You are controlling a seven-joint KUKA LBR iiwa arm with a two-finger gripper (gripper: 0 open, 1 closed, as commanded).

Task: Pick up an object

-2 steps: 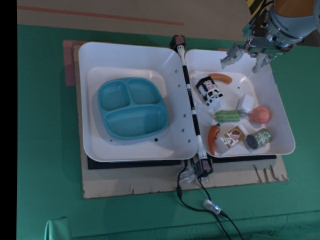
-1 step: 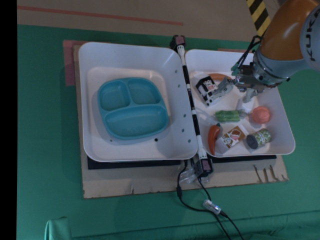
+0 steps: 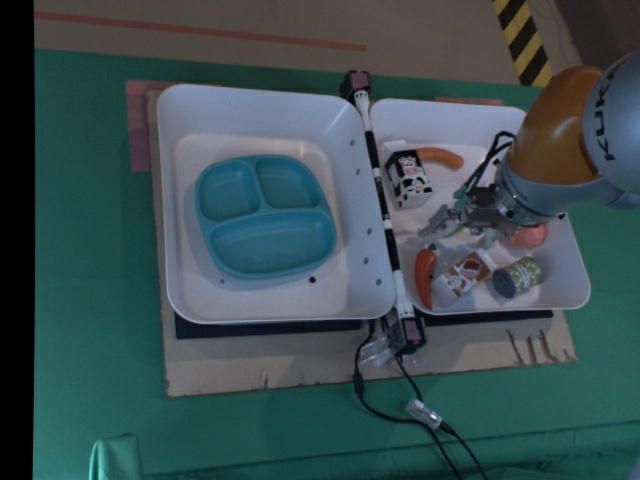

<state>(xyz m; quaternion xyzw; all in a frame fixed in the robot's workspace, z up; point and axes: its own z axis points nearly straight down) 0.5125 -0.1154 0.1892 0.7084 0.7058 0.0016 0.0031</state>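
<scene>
The right bin (image 3: pixel 560 278) holds several small items. A cow-patterned milk carton (image 3: pixel 407 179) stands near the divider, with an orange sausage shape (image 3: pixel 441 156) just behind it. A red chili pepper (image 3: pixel 425 274), a small strawberry-print carton (image 3: pixel 461 276) and a green-labelled can (image 3: pixel 516 277) lie along the bin's near side. A pinkish-red item (image 3: pixel 530 236) peeks out from under the wrist. My gripper (image 3: pixel 455 224) hangs over the middle of this bin, just above the strawberry carton, open with nothing between its fingers.
The left bin (image 3: pixel 180 118) contains a blue three-compartment plate (image 3: pixel 265 214). A black-and-white strip (image 3: pixel 383 208) runs between the bins. Cables (image 3: pixel 420 413) trail off the bench's near edge over the green mat.
</scene>
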